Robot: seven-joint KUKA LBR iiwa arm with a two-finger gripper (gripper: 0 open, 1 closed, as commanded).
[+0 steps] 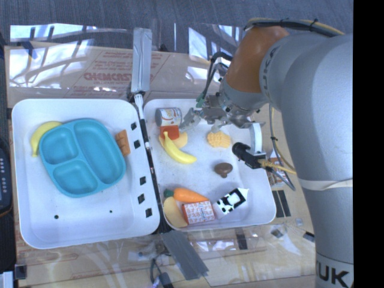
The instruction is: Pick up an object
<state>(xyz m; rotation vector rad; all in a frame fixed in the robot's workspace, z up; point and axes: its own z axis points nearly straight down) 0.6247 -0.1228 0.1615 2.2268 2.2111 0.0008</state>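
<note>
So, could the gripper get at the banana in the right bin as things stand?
Probably yes. The gripper hangs over the right bin just above the banana, whose top is uncovered. A red block and a can crowd its upper end, so the lower end looks easier.

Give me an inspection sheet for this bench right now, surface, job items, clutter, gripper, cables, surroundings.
Surface: two white bins, left bin, right bin.
Job's things: banana, carrot, brown piece, yellow lump, can, black-and-white carton, red box in the right bin.
Clutter: blue tray, yellow piece, orange block in the left bin.
Grippers: gripper above the right bin's far end.
Cables: cables beside the arm.
Surroundings: cardboard behind the bins.
</note>
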